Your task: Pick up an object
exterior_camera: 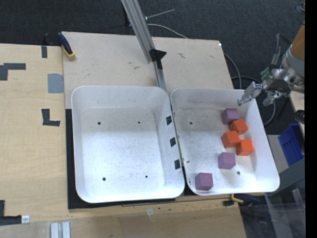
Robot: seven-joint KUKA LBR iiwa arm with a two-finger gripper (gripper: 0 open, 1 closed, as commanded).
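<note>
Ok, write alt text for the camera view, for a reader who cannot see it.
The gripper of a grey arm hangs over the upper right rim of the right white bin, which holds three purple cubes and three orange cubes. The left white bin sits beside it on a wooden bench.

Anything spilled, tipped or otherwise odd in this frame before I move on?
Nothing stands out. Three purple cubes and three orange cubes all lie inside the right bin, none over its rim. The gripper is at that bin's upper right edge, holding nothing visible. The left bin sits level beside it.
</note>
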